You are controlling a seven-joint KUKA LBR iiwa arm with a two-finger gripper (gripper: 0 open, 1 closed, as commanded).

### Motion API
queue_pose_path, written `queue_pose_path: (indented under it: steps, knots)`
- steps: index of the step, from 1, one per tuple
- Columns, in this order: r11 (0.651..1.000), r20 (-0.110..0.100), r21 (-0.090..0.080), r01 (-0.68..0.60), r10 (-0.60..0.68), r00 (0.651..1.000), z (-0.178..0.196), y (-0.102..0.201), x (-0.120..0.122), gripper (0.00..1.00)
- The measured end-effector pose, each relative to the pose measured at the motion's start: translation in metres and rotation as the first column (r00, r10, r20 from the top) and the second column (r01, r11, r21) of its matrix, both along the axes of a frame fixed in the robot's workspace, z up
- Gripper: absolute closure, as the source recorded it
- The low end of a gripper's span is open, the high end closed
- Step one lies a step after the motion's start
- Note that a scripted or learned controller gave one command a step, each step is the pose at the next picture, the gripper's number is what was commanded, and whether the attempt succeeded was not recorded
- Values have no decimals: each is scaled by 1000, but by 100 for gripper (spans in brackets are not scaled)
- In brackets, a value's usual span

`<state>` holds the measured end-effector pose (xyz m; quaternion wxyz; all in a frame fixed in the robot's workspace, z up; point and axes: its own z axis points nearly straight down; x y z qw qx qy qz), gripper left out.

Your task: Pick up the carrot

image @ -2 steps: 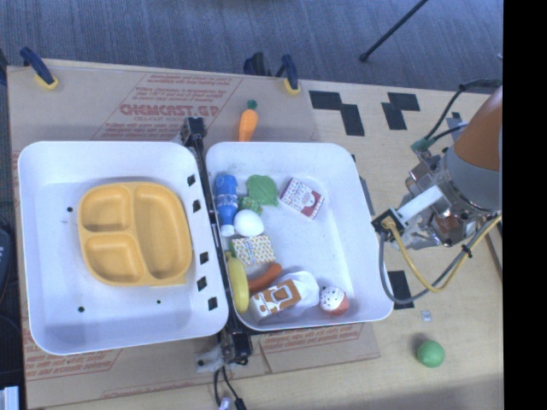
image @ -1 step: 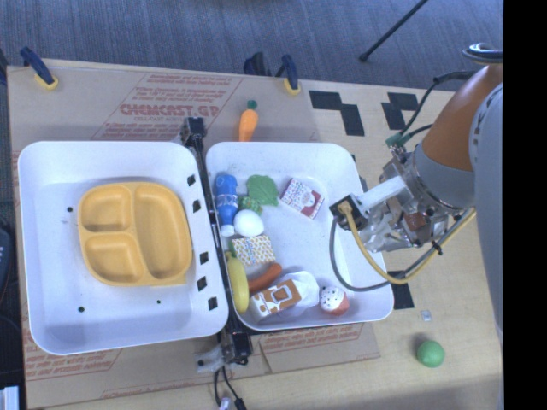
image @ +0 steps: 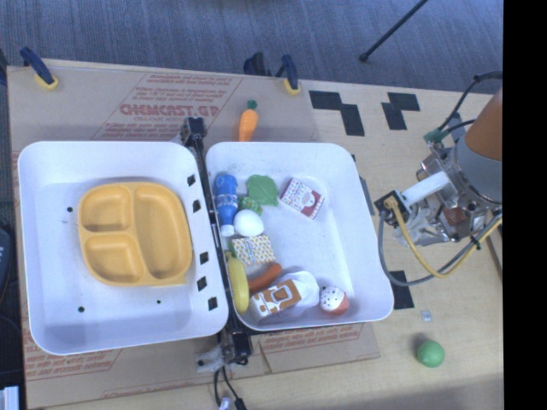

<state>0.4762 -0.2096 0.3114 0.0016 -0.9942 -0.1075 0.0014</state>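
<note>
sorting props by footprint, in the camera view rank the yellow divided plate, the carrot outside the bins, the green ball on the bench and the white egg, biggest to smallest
1. yellow divided plate, by far the largest.
2. carrot, long and slim.
3. white egg and green ball: they look about alike, so I won't rank them.

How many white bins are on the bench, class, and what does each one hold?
2. The left bin holds a yellow divided plate. The right bin holds a pile of toy food and small packages, some overlapping, so more items may be hidden.
</note>
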Motion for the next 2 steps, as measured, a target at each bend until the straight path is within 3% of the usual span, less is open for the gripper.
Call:
queue_pose_path:
  steps: [1, 2]
  knots:
    - [1000, -3, 2, -27, 27, 1000, -40, 49, 0, 100]
    - [999, 0, 0, -32, 32, 999, -15, 4, 0, 100]
